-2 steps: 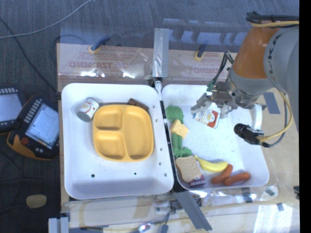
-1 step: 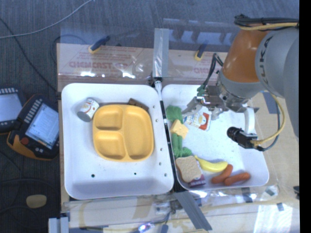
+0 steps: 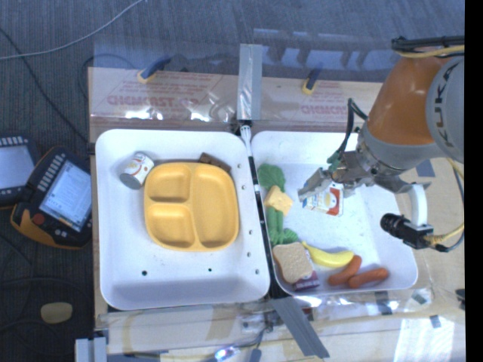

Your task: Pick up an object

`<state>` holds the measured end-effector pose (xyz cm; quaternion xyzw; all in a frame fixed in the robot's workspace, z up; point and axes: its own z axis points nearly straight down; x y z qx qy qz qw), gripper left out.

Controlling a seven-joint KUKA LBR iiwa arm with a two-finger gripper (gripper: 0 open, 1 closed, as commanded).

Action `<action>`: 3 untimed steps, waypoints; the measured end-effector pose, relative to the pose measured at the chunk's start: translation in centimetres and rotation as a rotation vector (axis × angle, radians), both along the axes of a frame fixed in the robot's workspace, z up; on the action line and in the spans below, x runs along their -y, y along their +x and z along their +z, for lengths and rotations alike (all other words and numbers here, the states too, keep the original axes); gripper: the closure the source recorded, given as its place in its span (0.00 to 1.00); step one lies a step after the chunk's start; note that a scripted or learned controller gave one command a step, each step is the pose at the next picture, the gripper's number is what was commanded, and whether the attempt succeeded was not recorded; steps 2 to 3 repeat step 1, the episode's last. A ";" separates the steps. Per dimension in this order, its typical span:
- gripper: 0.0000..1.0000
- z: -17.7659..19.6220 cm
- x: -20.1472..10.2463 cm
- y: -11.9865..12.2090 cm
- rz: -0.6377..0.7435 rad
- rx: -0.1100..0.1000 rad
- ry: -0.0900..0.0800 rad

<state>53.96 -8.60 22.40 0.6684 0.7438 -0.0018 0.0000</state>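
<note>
In the right bin (image 3: 392, 277), your hand (image 3: 321, 187) hangs low over a small white carton with red print (image 3: 330, 200), which lies near the bin's middle, apart from the cheese wedge (image 3: 278, 200) and banana (image 3: 330, 257). It could slip or tip away if the hand closes off-centre on its slick side. Whether the hand is spread or closed on it, you cannot tell from here.
</note>
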 end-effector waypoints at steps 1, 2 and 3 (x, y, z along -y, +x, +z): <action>1.00 -1.9 -3.9 3.8 0.026 -0.001 0.001; 1.00 -1.9 -3.9 3.8 0.026 -0.001 0.001; 1.00 -1.9 -3.9 3.8 0.026 -0.001 0.001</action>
